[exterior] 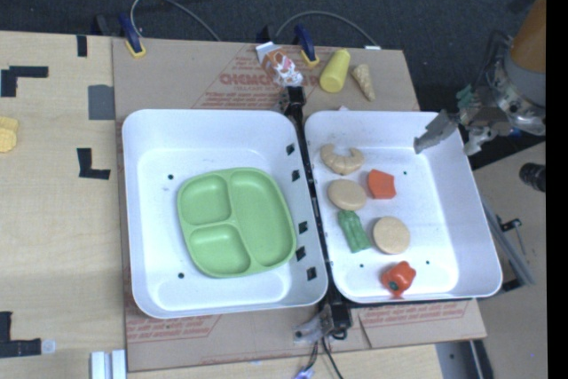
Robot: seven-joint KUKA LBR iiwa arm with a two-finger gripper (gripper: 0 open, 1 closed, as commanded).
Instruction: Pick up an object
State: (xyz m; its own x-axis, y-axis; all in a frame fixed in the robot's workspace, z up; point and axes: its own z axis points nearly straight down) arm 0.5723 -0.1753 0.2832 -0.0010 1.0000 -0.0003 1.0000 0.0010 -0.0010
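End effector (441, 131) is seen poised over the right bin's (461, 217) upper-right rim, grip state impossible to judge. Green divided plate (236, 222) is seen in the left bin (151, 191). Toy croissant (342, 159), orange block (381, 184) and red pepper (398, 277) are scattered in the right.

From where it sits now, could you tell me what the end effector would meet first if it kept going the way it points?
The end effector, at the right-hand white bin's far right corner, points toward the bin's middle. The orange-red wedge-shaped toy looks first in line, though the end effector's height is unclear from this one view.
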